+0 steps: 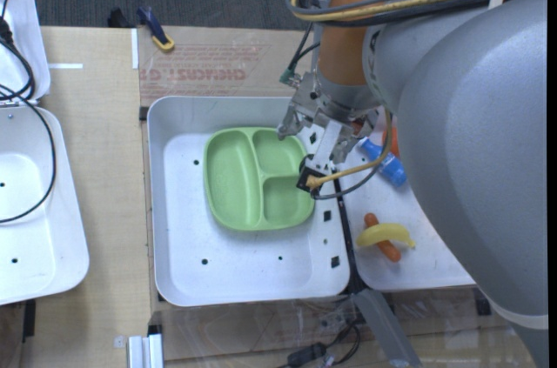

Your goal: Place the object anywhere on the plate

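Observation:
A light green divided plate [237,184] lies in the left white bin [158,210], toward its upper right. My gripper [298,131] hangs over the plate's top right corner, below the orange wrist band. Nothing lies in the plate's compartments that I can see. In the right bin [435,270] lie a yellow banana [387,236], an orange carrot-like piece [378,224] crossing under it, and a blue object [390,169] partly hidden by the arm. Whether any object sits at the gripper's tips is hidden.
The big grey arm covers most of the right bin. A white tub [35,210] with a black cable stands at the far left. A blue and yellow tool [155,30] lies on the bench behind the bins.

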Available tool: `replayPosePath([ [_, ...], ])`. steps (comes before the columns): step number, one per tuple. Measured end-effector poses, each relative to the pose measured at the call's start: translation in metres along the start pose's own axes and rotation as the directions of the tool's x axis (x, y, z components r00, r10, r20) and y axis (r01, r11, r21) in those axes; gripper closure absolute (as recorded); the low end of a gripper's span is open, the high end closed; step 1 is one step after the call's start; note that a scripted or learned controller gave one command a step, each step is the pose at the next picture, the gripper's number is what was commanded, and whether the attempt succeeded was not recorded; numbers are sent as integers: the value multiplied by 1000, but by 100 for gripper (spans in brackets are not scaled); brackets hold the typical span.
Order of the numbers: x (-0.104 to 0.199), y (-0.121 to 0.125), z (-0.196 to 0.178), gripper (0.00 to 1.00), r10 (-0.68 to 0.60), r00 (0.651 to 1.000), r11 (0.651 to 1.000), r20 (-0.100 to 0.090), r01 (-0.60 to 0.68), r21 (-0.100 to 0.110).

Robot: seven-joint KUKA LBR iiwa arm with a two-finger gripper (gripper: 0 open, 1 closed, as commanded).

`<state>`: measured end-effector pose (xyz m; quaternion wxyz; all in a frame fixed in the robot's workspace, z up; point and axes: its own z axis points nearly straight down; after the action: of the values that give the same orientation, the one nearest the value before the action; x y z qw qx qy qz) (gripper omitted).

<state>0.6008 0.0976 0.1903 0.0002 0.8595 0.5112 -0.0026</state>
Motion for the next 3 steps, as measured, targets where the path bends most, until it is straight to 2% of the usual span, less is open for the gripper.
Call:
replayPosePath([
  [1, -15, -50, 54, 0, 353, 936, 936, 0, -353, 5],
  [2, 27, 19, 87, 0, 588, 809, 809, -17, -587, 17],
  [3, -40, 23, 0, 0, 768, 640, 640, -1, -768, 1],
])
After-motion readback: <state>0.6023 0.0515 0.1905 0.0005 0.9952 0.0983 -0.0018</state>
